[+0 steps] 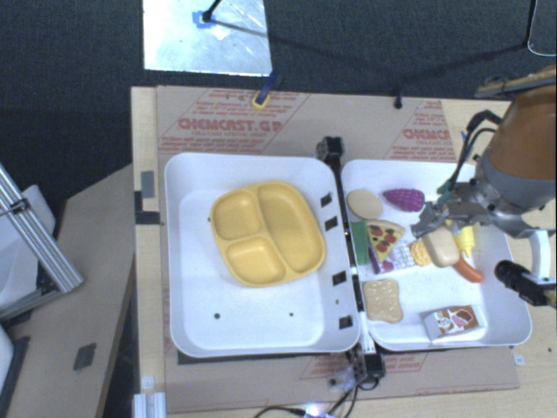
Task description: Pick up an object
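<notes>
The right bin [509, 320] holds several toy foods. Among them are a purple bunch of grapes [404, 199], a tan oval roll [365, 204], a pizza slice [383, 236], a slice of toast [382, 299] and a small printed carton [452, 320]. My gripper [434, 219] hangs low over the bin's right half. It sits just above a tan bun-like piece [442, 249], a yellow piece [466, 239] and an orange-red sausage [470, 272]. The wrist hides part of these pieces, and I see nothing lifted.
The left bin [187, 320] carries a yellow divided plate [261, 232]. A black divider with clips [345, 233] runs between the bins. A green strip [359, 244] lies along the right bin's left wall. A black part of the arm [522, 281] overhangs the bin's right rim.
</notes>
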`<state>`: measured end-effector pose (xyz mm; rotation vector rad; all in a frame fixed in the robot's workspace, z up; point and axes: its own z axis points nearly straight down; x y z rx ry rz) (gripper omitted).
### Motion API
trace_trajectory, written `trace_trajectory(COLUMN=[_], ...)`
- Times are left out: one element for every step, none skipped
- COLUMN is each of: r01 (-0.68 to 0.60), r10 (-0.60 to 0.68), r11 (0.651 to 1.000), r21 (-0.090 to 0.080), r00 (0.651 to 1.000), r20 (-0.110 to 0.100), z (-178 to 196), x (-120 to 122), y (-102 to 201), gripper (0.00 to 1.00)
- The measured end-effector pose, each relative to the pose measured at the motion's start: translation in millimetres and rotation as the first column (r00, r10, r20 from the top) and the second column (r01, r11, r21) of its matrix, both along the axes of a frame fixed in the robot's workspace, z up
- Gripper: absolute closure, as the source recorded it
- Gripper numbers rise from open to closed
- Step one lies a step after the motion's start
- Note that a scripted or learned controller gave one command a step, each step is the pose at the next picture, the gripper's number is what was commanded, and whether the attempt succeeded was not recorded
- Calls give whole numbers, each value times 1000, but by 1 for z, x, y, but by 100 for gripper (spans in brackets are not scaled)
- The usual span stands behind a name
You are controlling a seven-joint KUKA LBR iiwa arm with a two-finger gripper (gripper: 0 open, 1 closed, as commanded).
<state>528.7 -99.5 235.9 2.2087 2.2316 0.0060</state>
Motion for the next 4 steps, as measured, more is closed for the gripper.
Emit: trace_trajectory(r01=[1,0,3,8], r10=[-1,0,-3,-8], r11=[1000,1000,1000,1000], r21=[1,1,-1,-1], r00=[1000,1000,1000,1000], r20=[-3,-2,-5,-3], z=[-15,-3,-18,-15], x=[12,25,24,25], y=[50,99,123,117], gripper=[100,100,100,100])
